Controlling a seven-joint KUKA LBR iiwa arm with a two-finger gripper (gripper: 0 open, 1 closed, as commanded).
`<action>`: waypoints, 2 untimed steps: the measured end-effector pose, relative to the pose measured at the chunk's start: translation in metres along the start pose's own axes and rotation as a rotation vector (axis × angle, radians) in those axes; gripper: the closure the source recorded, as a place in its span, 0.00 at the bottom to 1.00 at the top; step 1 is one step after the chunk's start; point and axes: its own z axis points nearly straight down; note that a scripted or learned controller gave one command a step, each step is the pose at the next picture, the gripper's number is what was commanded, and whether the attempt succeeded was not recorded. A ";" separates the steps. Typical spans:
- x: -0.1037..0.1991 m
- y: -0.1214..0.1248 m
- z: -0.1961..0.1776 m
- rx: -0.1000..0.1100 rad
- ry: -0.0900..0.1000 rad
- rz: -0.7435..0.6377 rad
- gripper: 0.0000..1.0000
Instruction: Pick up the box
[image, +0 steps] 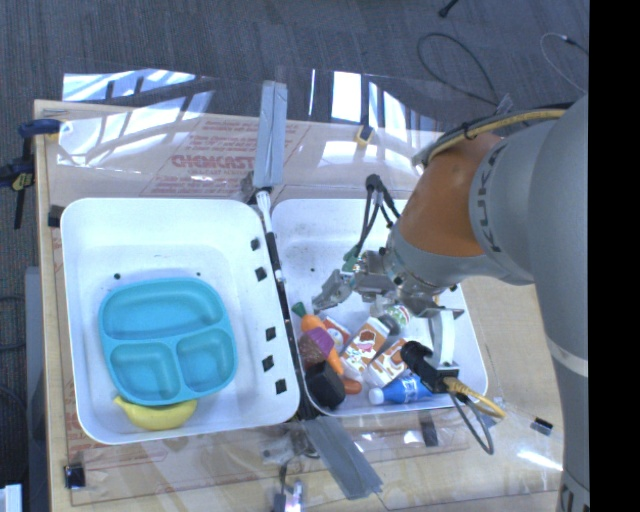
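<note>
White plastic forms both bins; the right bin holds the clutter and serves as the landmark. The box, a small carton printed in orange and white, lies toward that bin's near side, packed between an orange-and-purple toy on its left and a bottle with a blue cap just beyond it, with a black lump close by at the near wall. The gripper hangs over the bin's middle, a little farther in than the box, apart from it. Whether the fingers are spread or closed I cannot tell; nothing is seen between them.

The risk, as I judge it, is the crowding. With neighbours touching the box, a descent might land a fingertip on the toy or bottle, or take two things at once. The carton looks smooth and lies tilted, so a poor bite could let it slip. The other bin, left of the right one, holds a blue tray and a banana, well out of the way.
</note>
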 end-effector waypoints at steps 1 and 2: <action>-0.026 -0.007 0.082 -0.026 0.000 0.114 0.00; -0.024 -0.033 0.047 -0.003 0.000 -0.067 0.00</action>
